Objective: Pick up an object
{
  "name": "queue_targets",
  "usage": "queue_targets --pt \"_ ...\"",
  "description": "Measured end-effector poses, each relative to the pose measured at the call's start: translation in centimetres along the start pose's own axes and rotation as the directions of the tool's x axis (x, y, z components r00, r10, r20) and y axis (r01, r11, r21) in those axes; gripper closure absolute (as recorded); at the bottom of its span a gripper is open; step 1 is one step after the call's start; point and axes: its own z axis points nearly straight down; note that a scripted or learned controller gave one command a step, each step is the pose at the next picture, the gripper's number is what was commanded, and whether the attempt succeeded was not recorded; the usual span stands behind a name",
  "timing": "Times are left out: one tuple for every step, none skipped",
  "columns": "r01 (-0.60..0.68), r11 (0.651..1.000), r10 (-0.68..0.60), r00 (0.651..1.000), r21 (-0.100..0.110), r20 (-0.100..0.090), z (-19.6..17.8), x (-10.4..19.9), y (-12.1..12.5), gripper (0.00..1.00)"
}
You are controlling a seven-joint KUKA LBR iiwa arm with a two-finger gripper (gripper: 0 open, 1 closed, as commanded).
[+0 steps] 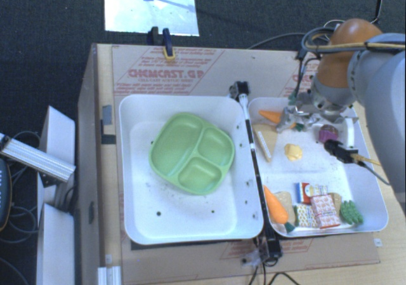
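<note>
gripper [293, 120] is down at the far end of the right bin [371, 198] right beside an orange carrot piece [271, 115], can't tell how it's set or if it's got anything, yellow lump [293, 151] sits just below it

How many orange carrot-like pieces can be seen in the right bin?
2. One orange piece lies near the bin's far left corner, beside the gripper. The other orange piece lies along the left wall near the front. The arm may hide more.
</note>
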Motion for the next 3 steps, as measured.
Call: queue_targets --pt "-0.002 0.999 0.002 1.0 -0.033 0.001 -17.5 7.3 -1.5 1.0" --pt "-0.003 1.0 0.003 1.0 -0.028 0.001 -17.3 7.2 -1.6 0.0" --pt "-0.007 1.0 0.007 1.0 -0.03 0.003 0.0 3.2 -1.8 0.0"
